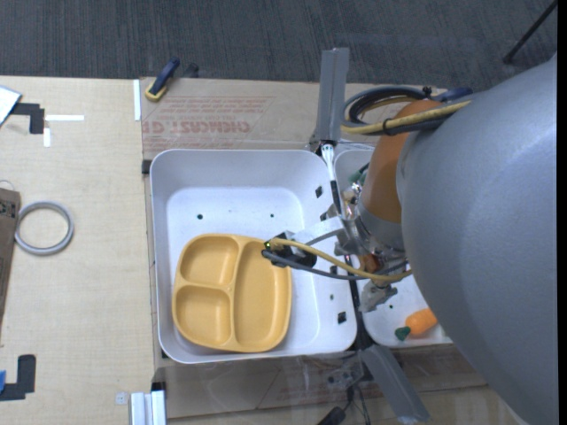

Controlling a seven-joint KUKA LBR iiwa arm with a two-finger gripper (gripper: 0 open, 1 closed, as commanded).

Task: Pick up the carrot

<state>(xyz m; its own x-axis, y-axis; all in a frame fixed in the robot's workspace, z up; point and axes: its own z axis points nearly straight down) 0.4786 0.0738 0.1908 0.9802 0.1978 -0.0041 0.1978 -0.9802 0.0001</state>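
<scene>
The carrot (420,322) is small and orange with a green end. It lies near the front edge of the right bin (390,330), just clear of the big grey arm (487,237) that covers most of that bin. My gripper (365,274) hangs under the orange-banded wrist, over the divider between the two bins. It sits up and to the left of the carrot, apart from it. Its tips are hidden among wrist parts and cables.
A yellow divided plate (234,292) lies in the left bin (177,184). A dark, yellow-cabled piece (285,253) reaches from the wrist over the plate's upper right rim. On the bench to the left are a tape roll (42,227) and a blue-handled tool (163,78).
</scene>
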